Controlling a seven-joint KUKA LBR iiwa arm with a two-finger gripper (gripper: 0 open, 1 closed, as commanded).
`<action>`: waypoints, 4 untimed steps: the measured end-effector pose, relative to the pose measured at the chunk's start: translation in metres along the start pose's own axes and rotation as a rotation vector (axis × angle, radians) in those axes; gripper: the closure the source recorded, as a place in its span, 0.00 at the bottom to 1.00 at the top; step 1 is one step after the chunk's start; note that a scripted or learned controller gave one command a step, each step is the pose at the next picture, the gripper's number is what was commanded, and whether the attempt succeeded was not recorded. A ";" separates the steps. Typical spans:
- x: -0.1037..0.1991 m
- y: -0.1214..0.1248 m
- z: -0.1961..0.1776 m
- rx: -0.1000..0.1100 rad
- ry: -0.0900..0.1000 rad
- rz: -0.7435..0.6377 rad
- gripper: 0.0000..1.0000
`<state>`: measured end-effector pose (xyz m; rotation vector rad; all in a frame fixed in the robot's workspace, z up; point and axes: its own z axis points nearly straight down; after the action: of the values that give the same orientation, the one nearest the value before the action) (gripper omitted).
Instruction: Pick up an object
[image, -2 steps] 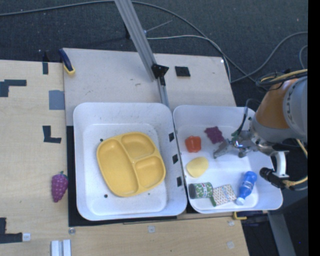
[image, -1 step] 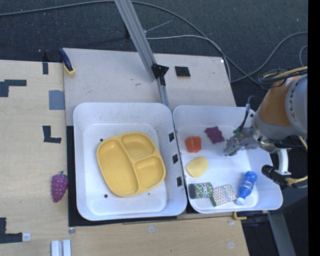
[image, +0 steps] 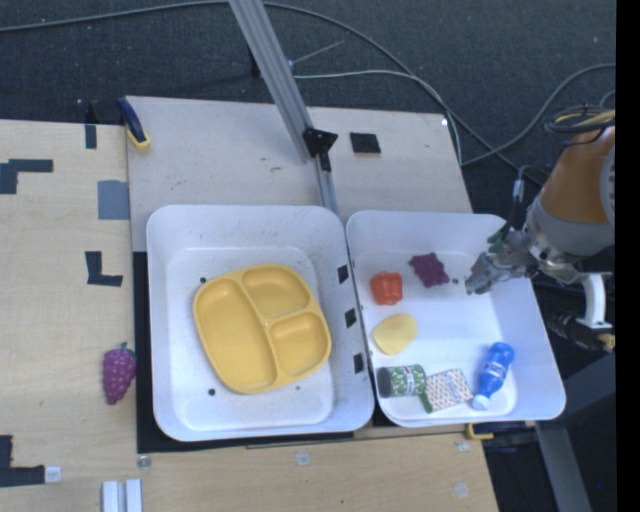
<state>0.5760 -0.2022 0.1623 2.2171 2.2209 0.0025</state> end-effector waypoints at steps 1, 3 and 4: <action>0.000 0.007 -0.062 -0.002 -0.001 -0.001 1.00; 0.053 0.002 -0.087 0.007 0.002 -0.003 1.00; 0.103 -0.003 -0.092 0.005 0.002 -0.004 1.00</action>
<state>0.5724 -0.0987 0.2547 2.2159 2.2287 -0.0001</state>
